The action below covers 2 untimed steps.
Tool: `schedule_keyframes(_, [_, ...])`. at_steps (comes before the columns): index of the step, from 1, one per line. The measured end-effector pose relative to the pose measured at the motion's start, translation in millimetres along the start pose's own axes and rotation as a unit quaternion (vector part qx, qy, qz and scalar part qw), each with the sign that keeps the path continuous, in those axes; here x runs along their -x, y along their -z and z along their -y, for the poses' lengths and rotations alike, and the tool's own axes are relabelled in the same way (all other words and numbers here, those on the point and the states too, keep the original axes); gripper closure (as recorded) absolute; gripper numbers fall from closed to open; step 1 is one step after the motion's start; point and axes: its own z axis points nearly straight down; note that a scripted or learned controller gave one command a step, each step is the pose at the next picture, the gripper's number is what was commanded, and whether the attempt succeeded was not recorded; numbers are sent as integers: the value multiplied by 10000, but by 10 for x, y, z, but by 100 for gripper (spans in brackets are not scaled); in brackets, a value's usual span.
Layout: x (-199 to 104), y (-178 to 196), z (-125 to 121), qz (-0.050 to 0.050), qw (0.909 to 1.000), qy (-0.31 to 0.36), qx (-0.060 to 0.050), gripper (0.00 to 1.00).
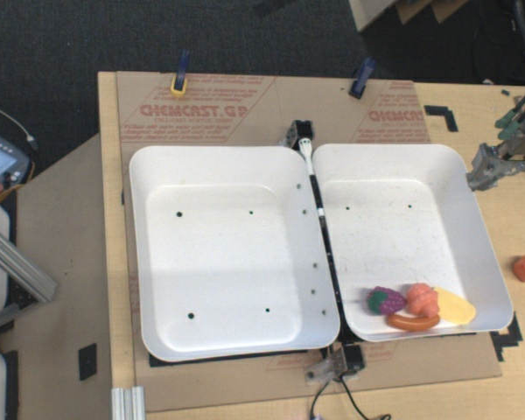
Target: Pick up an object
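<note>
My gripper (488, 171) hangs at the far right rim of the shallow white right-hand bin (394, 191); I cannot tell how it is set. Well toward the near edge from it, in that bin's near corner, huddle a purple grape cluster (386, 300), an orange-pink lumpy toy (423, 298), a yellow wedge (456, 308) and an orange sausage-shaped piece (411, 322), touching one another. The shallow white left-hand bin (219, 243) lies beyond, across the divider.

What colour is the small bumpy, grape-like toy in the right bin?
Purple. The grape-like toy lies at the near edge of the right bin, seen clearly in the camera view.

One fixed camera, above the bench (245, 103), looking down at a slant, both white bins (219, 252) in frame
</note>
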Motion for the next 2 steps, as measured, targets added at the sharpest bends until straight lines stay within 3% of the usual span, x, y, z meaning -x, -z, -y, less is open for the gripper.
schedule_keyframes(1, [320,-628,59,-37,9999,-23,-110,100])
schedule_keyframes(2, [574,-723,-178,-15,10000,-13,-59,100])
